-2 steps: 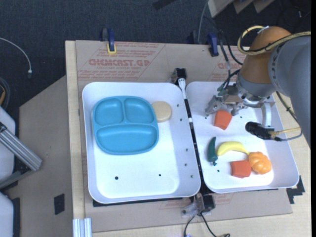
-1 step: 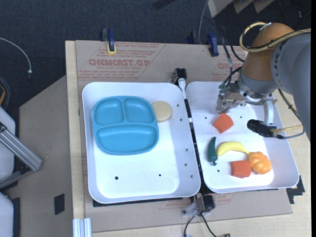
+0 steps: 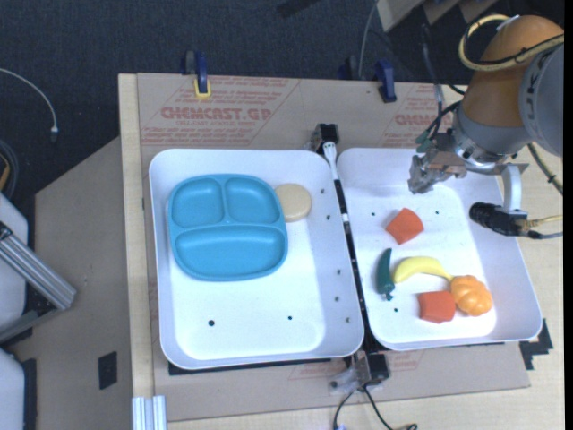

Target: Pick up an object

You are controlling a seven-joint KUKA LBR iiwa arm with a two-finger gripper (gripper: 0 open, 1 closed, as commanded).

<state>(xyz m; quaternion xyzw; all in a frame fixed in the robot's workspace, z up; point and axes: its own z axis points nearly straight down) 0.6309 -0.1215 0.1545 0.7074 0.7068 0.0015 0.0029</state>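
- The arm reaches in over the bench's far right corner, wrist bent downward.
- The pincer [image 3: 426, 176] hangs over the right bin's [image 3: 515, 316] far edge; whether it is apart or together I cannot tell.
- Nearer lie a red block [image 3: 405, 225], banana [image 3: 419, 268], green pepper [image 3: 384, 273], second red block [image 3: 436, 306] and orange [image 3: 472, 295].
- A blue plate [image 3: 228, 227] sits in the left bin [image 3: 242, 334].

— What is seen in the right bin [image 3: 510, 325]?
— A banana [image 3: 419, 268], two red blocks, an orange fruit [image 3: 472, 295]; the hand [image 3: 428, 176] is poised above.
— And left?
— A blue divided plate [image 3: 228, 227].
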